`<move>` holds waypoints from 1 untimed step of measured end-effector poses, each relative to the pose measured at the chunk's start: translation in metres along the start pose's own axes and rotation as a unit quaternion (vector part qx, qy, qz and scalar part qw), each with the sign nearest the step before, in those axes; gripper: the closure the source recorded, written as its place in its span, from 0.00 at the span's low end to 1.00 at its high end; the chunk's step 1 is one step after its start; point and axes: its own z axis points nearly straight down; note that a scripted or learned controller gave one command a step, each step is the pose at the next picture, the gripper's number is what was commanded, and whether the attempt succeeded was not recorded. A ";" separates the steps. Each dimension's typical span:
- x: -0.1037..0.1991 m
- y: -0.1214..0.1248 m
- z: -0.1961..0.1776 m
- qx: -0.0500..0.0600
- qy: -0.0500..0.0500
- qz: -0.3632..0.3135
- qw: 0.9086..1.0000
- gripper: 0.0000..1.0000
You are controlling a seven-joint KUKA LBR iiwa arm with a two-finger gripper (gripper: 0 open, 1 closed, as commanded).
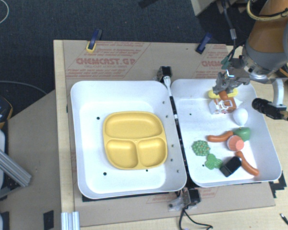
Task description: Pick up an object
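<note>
Cardboard-topped bench (134,56) before us, yellow tray (134,139) mid left bin (86,128), gripper (224,91) above right bin's (192,95) far edge, we cannot tell its opening.

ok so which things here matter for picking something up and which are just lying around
Part of the job:
- gripper, low over the right bin
- small items under it: a yellow piece and an orange and white piece
- other candidates: white egg, broccoli, black block

Just lying about:
- yellow divided tray in the left bin
- clamps on the board edge
</note>
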 end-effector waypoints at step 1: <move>0.020 -0.047 -0.008 0.005 0.002 0.001 1.000 1.00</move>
